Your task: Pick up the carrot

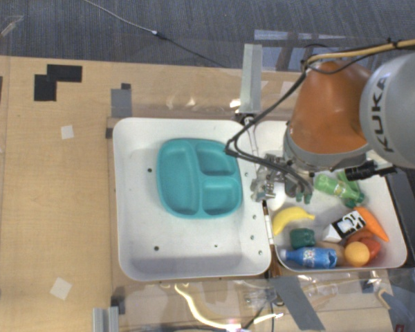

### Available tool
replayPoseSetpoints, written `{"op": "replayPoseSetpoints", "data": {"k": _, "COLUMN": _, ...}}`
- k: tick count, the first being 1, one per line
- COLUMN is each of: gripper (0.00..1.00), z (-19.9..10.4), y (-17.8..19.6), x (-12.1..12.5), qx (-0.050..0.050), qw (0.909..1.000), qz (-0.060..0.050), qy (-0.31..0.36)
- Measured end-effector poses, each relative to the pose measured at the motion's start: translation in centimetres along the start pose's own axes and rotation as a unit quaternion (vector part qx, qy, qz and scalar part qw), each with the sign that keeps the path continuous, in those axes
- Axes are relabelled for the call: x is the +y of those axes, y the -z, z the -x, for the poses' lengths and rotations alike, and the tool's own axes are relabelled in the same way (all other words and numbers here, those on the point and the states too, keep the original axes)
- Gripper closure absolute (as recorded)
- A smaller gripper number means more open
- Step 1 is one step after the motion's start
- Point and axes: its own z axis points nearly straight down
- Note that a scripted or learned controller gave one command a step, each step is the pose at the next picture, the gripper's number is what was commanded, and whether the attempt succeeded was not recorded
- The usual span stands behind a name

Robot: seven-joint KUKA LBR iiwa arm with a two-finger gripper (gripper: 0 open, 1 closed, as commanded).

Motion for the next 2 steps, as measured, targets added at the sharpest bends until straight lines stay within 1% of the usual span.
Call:
{"op": "replayPoseSetpoints", "data": {"k": 1, "gripper": 1.0, "z": 0.14, "y": 18.74, "x": -5.49, "qx": -0.003, "qw": 0.9995, "qz": -0.001, "qy": 0.032}}
{"op": "replayPoseSetpoints", "data": {"k": 2, "gripper": 0.0, "z": 0.09, "y": 18.39, "x": -5.38, "qx": 0.001, "qw": 0.9994, "qz": -0.001, "qy": 0.034}}
